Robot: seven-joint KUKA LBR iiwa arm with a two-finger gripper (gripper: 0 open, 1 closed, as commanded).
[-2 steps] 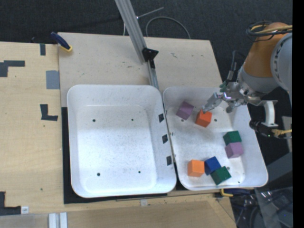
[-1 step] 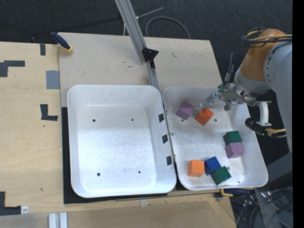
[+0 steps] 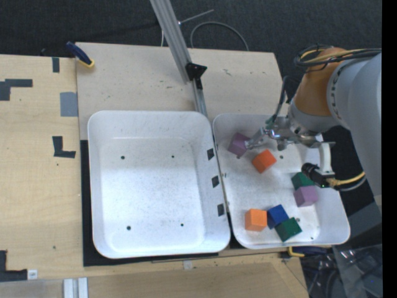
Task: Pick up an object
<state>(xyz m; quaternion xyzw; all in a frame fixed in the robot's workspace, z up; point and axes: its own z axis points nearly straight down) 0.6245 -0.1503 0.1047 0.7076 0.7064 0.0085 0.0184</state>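
Observation:
My gripper (image 3: pixel 267 144) hangs low over the upper part of the right bin (image 3: pixel 335 225), and its fingers look open with nothing held between them. A purple block (image 3: pixel 237 144) lies just left of the left finger, close to or touching it. An orange block (image 3: pixel 264 161) sits right below the gripper. Further right lie a green block (image 3: pixel 301 180) and a lilac block (image 3: pixel 306 195). Along the bin's front are an orange cube (image 3: pixel 255 219), a blue block (image 3: pixel 276 214) and a dark green block (image 3: pixel 288 229).
The left bin (image 3: pixel 99 129) stands beside the right one. A slanted metal pole (image 3: pixel 173 33) ends at the back between the bins. The grey arm with its orange band (image 3: pixel 316 95) and cables (image 3: pixel 325 176) hang over the right bin's right side.

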